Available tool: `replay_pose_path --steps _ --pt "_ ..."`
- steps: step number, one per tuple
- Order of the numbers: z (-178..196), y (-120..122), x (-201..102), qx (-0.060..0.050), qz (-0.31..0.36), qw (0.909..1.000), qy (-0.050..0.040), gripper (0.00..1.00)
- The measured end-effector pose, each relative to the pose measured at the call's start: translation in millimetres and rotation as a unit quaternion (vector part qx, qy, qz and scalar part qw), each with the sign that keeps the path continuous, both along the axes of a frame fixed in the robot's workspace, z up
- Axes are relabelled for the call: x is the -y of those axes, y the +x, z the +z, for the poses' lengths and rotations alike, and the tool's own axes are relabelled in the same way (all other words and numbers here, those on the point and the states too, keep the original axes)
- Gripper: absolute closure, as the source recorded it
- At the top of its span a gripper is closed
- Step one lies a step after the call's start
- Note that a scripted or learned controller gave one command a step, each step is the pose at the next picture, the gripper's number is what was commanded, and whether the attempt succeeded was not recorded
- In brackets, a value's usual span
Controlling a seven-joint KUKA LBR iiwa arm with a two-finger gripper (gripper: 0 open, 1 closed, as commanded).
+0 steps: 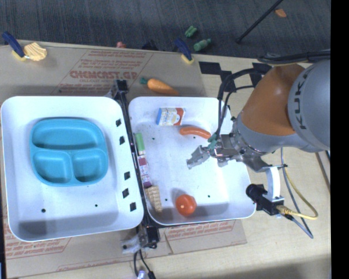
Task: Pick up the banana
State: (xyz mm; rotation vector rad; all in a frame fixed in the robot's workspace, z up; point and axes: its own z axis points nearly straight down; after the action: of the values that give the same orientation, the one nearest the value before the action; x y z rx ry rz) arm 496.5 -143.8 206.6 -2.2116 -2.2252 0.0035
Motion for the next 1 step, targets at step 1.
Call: replay_pose_path --steps 1 --pt "-115.5 -6.7 -48.4 0.0 -0.01 1.0 -0.0001 0.0"
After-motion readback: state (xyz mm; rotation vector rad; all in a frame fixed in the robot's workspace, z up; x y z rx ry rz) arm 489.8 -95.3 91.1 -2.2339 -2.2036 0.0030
